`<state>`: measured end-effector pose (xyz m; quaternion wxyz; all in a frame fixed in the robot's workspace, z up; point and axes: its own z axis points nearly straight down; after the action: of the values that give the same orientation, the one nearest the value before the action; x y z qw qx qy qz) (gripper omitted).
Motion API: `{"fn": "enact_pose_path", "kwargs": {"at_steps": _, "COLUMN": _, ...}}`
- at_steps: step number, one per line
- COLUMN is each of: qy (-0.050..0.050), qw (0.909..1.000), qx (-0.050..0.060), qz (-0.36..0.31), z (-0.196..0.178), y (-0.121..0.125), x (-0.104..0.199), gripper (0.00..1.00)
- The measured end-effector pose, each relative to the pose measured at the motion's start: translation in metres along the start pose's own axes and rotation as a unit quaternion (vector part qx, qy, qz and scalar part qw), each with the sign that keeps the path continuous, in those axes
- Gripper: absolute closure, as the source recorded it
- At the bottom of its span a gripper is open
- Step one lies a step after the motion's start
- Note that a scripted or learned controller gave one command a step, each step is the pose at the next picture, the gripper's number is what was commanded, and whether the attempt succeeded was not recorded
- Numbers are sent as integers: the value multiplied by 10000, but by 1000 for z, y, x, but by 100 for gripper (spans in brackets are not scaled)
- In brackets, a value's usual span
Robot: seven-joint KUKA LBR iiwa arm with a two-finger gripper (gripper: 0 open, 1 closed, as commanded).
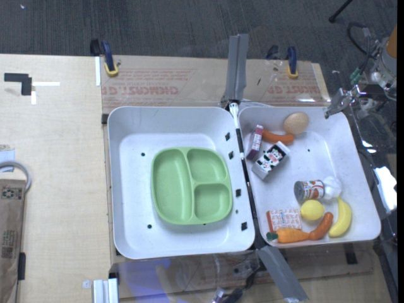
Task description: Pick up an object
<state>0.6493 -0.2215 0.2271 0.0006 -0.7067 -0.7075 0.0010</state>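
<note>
Dark carpet lies beyond a pale wooden counter (pixel 57 169) that bears two shallow white bins side by side. At the far right edge of the scene, the arm's pincer (pixel 344 101) hangs over the far right corner of the right bin (pixel 353 169), clear of everything in it; whether it is apart or together I cannot tell, and nothing is visible in its grip.

One risk I judge from here: the things to pick are crowded, so a descent could land between two of them, push them aside, or strike the bin wall and come up with nothing.

Inside the left bin (pixel 126 188) sits a green divided plate (pixel 191 185). Inside the right bin, at the far end, lie a brown egg (pixel 296 122), a carrot (pixel 276 137) and a black and white carton (pixel 271 160). At the near end, close together, are a small can (pixel 309 190), a lemon (pixel 311 210), a banana (pixel 341 218) and a second carrot (pixel 293 235).
</note>
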Motion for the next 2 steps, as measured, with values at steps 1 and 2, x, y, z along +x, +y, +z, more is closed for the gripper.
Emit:
{"fn": "enact_pose_path", "kwargs": {"at_steps": 1, "qy": -3, "qw": 9761, "qx": -14, "qz": -2175, "z": 130, "y": 10, "x": 68, "gripper": 0}}
{"fn": "enact_pose_path", "kwargs": {"at_steps": 2, "qy": -12, "qw": 9761, "qx": -30, "qz": -2171, "z": 119, "y": 11, "x": 68, "gripper": 100}}
